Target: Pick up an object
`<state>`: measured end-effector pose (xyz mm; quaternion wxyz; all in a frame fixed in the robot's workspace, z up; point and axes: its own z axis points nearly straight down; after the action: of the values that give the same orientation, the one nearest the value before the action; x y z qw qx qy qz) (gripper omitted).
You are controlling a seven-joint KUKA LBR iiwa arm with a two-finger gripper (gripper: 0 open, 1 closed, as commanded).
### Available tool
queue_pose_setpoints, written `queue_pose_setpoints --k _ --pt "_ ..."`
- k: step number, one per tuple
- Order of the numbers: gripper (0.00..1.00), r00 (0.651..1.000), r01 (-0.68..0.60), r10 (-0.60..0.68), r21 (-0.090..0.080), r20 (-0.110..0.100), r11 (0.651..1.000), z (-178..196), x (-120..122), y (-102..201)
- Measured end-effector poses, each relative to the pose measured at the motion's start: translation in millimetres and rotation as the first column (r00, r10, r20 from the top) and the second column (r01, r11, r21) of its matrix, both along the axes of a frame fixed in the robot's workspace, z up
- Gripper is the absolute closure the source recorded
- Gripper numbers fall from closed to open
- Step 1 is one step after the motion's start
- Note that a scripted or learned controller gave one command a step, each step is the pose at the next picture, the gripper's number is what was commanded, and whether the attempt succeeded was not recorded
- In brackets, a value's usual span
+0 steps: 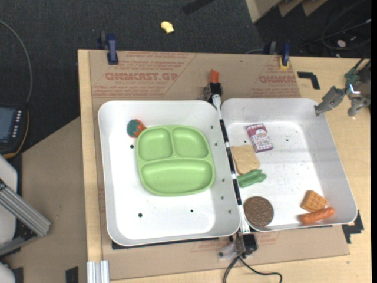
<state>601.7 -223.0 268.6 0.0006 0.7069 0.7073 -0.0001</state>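
Metal gripper (341, 99) hangs at the right bin's (330, 158) far right corner, finger state unclear, holding nothing visible, over smooth white plastic with pink carton (259, 138), tan bread slice (244, 158), green pod (251, 178), round brown cookie (258, 210), waffle (313, 201), carrot (316, 216); left bin (118, 193) holds glossy green divided plate (174, 159).

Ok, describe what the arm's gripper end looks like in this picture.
At the view's right edge, above the right bin, the gripper shows as dull grey metal parts: a slim angled piece with a small squarish end and chunkier grey blocks behind it. A dark green-tinted piece sits at its top. It is too small for markings or cables.
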Motion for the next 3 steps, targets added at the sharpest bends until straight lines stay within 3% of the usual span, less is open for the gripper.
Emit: queue_pose_setpoints --k 1,2,3 --pt "0.0 1.0 -0.005 0.005 0.007 -0.011 1.0 -112 -8 67" --pt "0.0 1.0 -0.007 0.007 0.002 0.003 1.0 -120 38 126" --pt "0.0 1.0 -0.002 0.002 0.002 -0.005 1.0 -188 53 124"
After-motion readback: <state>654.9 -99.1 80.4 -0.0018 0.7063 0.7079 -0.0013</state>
